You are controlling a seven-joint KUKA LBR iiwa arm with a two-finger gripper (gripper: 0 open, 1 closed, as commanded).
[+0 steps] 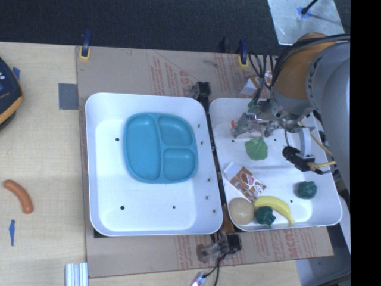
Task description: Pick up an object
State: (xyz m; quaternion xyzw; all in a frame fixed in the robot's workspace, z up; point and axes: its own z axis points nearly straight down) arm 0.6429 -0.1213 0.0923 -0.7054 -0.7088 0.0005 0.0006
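My gripper (257, 126) hangs low in the right bin (321, 216), directly above the light green object (257, 148), positioned there as the likely pick target, and whether it is spread or closed I cannot tell from this slanted overhead view.

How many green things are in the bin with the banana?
3. A light green one sits just below the end effector, a dark green one near the right edge, and another against the banana. The arm may hide more.
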